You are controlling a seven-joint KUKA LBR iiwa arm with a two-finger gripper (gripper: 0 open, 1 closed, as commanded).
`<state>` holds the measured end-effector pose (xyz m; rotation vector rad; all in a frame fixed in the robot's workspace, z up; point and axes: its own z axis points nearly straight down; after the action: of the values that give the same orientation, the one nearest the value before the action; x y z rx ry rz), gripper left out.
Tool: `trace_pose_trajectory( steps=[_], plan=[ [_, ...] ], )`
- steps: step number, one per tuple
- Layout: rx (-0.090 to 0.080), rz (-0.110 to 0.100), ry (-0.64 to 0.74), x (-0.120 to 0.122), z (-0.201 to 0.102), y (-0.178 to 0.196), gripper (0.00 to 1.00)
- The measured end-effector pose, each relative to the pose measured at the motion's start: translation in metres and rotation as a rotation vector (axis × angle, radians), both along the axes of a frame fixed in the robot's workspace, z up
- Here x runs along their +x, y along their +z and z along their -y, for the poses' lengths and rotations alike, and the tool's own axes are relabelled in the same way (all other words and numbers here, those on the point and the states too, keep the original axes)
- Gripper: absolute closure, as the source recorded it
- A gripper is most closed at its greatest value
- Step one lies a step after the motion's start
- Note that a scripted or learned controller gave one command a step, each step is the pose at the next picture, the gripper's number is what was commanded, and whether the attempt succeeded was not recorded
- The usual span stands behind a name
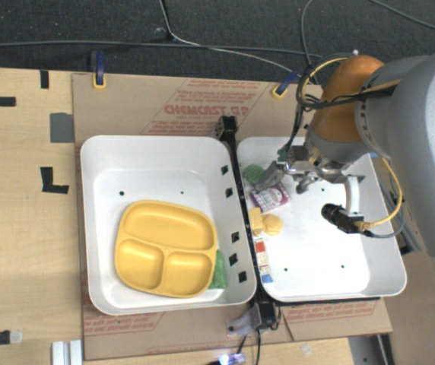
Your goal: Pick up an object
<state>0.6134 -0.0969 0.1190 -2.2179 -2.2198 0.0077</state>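
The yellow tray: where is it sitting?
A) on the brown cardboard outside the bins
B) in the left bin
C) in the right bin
B: the yellow tray lies flat on the floor of the left bin, across the divider from the right bin where the arm works.

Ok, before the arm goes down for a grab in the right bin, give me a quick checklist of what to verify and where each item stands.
1. Gripper over the right bin, near its upper left: ok.
2. Targets within reach: a pink-and-white packet, a green item and a small yellow piece lie just below and left of the gripper: ok.
3. Nothing held already: cannot tell.
4. Targets well apart: not ok, they crowd against the wall between the bins.
5. Yellow tray in the left bin, out of the way: ok.
6. Arm's yellow cable clear of the items: ok.
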Motion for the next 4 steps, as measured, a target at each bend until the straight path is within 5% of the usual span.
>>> trace_pose_trajectory(
  steps=[1, 2, 4],
  plan=[
    [0.0, 0.005, 0.001, 0.0, -0.001, -0.036, 0.0],
    [0.0, 0.005, 0.003, 0.0, -0.002, -0.024, 1.0],
    [0.0, 0.011, 0.001, 0.0, 0.011, 0.085, 1.0]
  ],
)
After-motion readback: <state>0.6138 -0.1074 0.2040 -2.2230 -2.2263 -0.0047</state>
